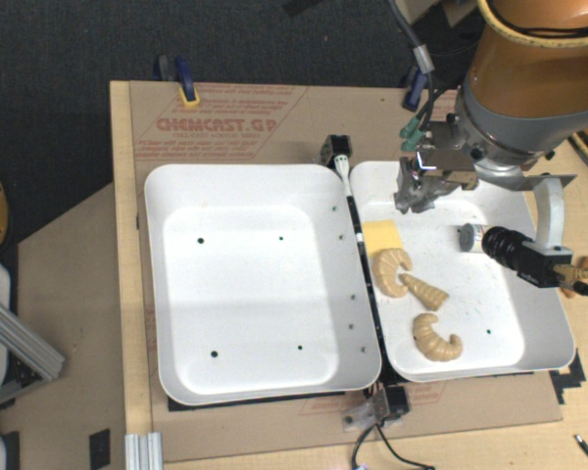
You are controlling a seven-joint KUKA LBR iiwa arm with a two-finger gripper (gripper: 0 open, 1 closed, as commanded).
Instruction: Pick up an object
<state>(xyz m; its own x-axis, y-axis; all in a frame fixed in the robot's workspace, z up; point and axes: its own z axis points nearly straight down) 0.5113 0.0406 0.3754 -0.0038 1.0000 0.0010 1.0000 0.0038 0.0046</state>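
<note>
We see the pincer (pixel 413 200) hanging over the upper left corner of the right bin (pixel 490 355), above bare white floor. We cannot tell whether it is released or clenched, and nothing shows in its grasp. The nearest candidate, a flat yellow block (pixel 382 235) that looks soft and matte, lies just beside the bin's left wall, so a descent there could, we judge, strike the rim or pinch only a corner. Below it a curled tan pastry-like piece (pixel 390 265) touches a ribbed tan cone (pixel 426 293); their rounded surfaces may roll or slip, and one grasp could drag both. A second curled piece (pixel 437 341) lies apart, near the front edge.
</note>
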